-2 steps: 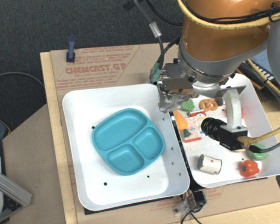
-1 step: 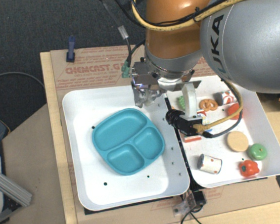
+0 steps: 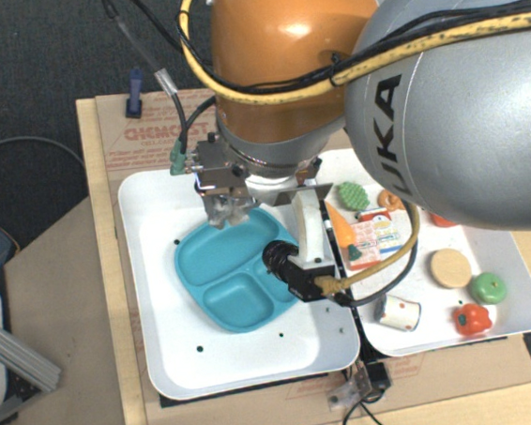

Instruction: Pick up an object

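Claw point(image 3: 225, 208), its grip state impossible to tell, sits at the upper rim of the teal divided tray point(image 3: 237, 271), which stretches below it with its long axis running diagonally toward lower right; a thin-rim pinch would likely slip, tipping the tray against the left bin point(image 3: 166, 340).

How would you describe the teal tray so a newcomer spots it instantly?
Look in the left white bin, under the arm's gripper. The teal divided tray lies flat there, its far edge reaching beneath the gripper. It is the big teal thing with compartments; the right bin's toys are small.
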### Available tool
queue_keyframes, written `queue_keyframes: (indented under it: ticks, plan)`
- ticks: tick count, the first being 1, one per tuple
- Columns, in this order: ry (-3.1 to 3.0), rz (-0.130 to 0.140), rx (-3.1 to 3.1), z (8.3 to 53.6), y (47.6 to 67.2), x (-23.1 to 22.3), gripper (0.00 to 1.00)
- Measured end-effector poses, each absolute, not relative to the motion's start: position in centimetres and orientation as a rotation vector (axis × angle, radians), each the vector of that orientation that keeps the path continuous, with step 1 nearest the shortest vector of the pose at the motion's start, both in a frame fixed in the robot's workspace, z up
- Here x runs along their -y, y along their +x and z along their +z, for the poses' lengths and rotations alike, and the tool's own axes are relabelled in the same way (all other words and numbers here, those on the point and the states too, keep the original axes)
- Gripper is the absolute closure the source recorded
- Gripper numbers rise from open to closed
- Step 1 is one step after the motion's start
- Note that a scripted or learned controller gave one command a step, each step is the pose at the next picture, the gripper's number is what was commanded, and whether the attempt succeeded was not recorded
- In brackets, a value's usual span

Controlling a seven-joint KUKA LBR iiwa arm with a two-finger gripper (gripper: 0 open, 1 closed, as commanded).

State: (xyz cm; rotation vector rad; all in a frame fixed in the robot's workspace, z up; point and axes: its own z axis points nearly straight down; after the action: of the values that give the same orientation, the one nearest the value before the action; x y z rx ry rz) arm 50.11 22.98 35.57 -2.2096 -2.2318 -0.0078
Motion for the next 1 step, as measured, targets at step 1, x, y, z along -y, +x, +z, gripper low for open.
queue_keyframes:
  ticks: [1]
  plan:
    - [-2.226,0.023,2.209,16.38,52.64,-15.83,1.0]
